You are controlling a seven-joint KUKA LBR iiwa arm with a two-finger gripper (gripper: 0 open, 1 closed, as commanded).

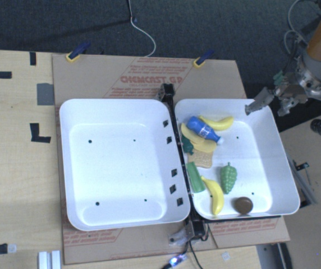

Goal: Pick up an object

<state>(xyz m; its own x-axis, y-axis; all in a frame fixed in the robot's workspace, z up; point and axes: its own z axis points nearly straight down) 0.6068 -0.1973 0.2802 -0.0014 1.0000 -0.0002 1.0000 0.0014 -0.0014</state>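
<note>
1. Two white bins: left bin [115,161], right bin [261,150].
2. Right bin holds blue bottle [203,130], bananas, green grapes [228,177].
3. Hand [273,101]: above far-right rim, right of bottle; finger state cannot be told.

The pincer [273,101] is grey metal, and both bins below and left of it, the near bin [261,150] and the far bin [115,161], are plain white with small black dots. Lower left of the pincer lie a blue bottle [203,130] with a white band, two yellow bananas [219,123] [215,194], a green grape bunch [228,177], a dark green vegetable [195,177] and a brown ball [243,205]. The cardboard sheet [143,77] under the bins is tan with red lettering, held by blue and yellow clamps [77,51].
</note>
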